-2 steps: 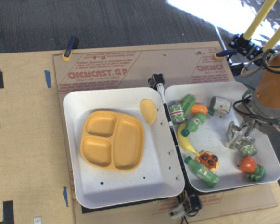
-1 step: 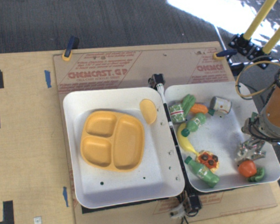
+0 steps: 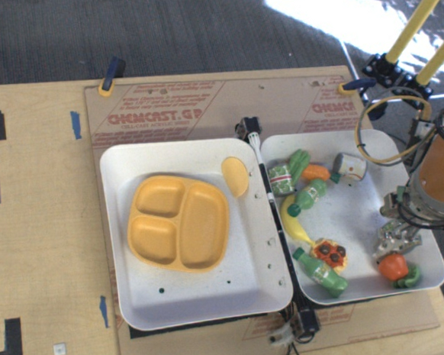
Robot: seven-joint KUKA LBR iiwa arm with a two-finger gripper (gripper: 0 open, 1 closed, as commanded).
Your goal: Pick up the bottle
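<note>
Two small green bottles lie in the right bin (image 3: 363,214). One bottle (image 3: 308,197) with a white label is near the middle, beside a yellow banana (image 3: 294,224). The other bottle (image 3: 322,271) lies near the front edge, next to an orange pizza slice (image 3: 332,252). My gripper (image 3: 397,239) hangs at the bin's right side, well to the right of both bottles. It is just above a red tomato with a green stem (image 3: 394,267). Nothing is visibly held.
The left bin (image 3: 246,240) holds a yellow divided plate (image 3: 180,222) and a yellow oval piece (image 3: 235,175). In the right bin's back part lie a green labelled can (image 3: 281,178), a green pepper (image 3: 298,161), an orange carrot (image 3: 316,173) and a grey can (image 3: 350,167). Cables loop at the right.
</note>
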